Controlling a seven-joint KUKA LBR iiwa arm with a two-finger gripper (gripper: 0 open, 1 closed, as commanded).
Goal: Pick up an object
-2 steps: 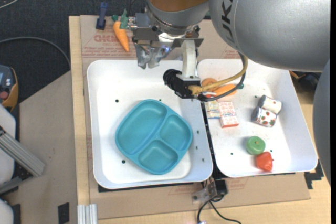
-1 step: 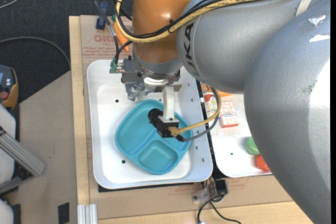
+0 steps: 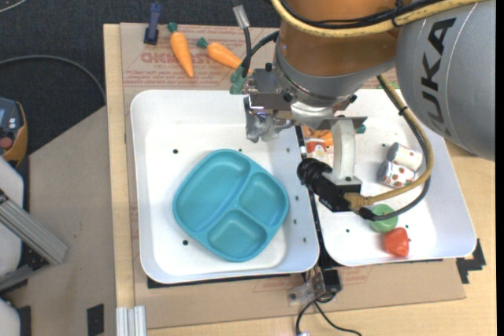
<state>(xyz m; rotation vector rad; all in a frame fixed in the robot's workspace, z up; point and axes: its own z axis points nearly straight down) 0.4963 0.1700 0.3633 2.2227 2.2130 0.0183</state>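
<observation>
My gripper (image 3: 259, 125) hangs under the big orange wrist band, over the back right corner of the left bin (image 3: 150, 169), close to the wall between the two bins. A teal divided plate (image 3: 231, 204) lies in the left bin, in front of and slightly left of the gripper, apart from it. In the right bin (image 3: 449, 224) lie a white cup with red dots (image 3: 402, 163), a green piece (image 3: 383, 218), a red piece (image 3: 396, 241) and a small orange-and-white item (image 3: 317, 144), partly hidden by the arm. Nothing shows in the gripper's grasp.
Two toy carrots (image 3: 182, 53) (image 3: 223, 55) and a small blue object (image 3: 152, 24) lie on the cardboard behind the bins. The arm's bulk covers the back of the right bin. Cables run across the dark floor at the top left.
</observation>
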